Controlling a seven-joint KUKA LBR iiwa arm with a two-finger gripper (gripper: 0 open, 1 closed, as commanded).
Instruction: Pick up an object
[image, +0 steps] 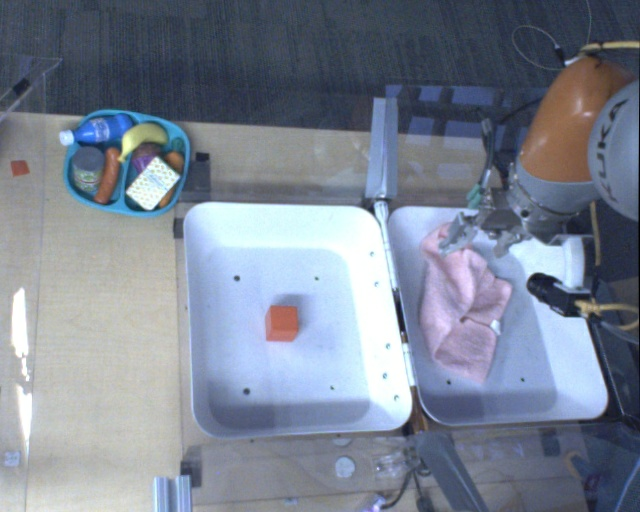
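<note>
Overhead view: arm over the right bin, above a pink cloth.

The gripper (487, 232) hangs at the top edge of the cloth (462, 312), fingers spread apart, holding nothing. The cloth lies crumpled in the right bin (560, 385). An orange cube (283, 323) sits alone in the left bin (230, 400). A blue tray (76, 190) of toy food rests at the bench's far left.

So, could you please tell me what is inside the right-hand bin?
A crumpled pink cloth lies in the right bin, with the end effector at its upper edge. Anything beneath the cloth is covered and cannot be seen.

Pink cloth (462, 315), orange cube (283, 323)
</note>
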